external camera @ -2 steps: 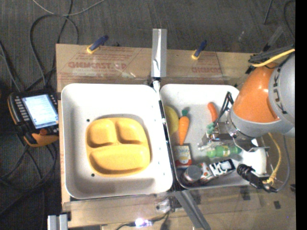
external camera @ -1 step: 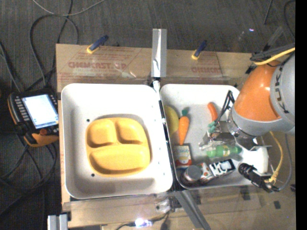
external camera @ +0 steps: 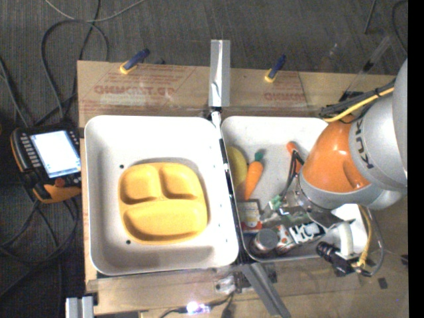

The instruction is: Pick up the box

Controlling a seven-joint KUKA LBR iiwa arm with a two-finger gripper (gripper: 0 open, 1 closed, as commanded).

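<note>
Camera view looks down on both bins, and the arm (external camera: 358, 158) is hanging low over the right bin (external camera: 278, 128), its orange band covering a good part of that bin's middle and near side. Under it the gripper (external camera: 291, 220) is a tangle of dark metal and cable, too cluttered to make out, so whether it is released or clenched I cannot tell.

The box (external camera: 249, 215), small with a red-and-white printed face, lies at the near-left of the right bin, just beside the bin wall; its print is too small to read. Next to it sits a round grey can (external camera: 264, 242). Further back, a carrot (external camera: 252, 174) and a yellow banana (external camera: 236, 166) lie side by side, the banana partly hidden by the dividing wall.

On the arm's grey shell the letters "KU" show, the rest cut off. Faded red print on the cardboard backing (external camera: 139, 91) is unreadable. Left bin (external camera: 96, 197) holds a yellow divided tray (external camera: 163, 201).
</note>
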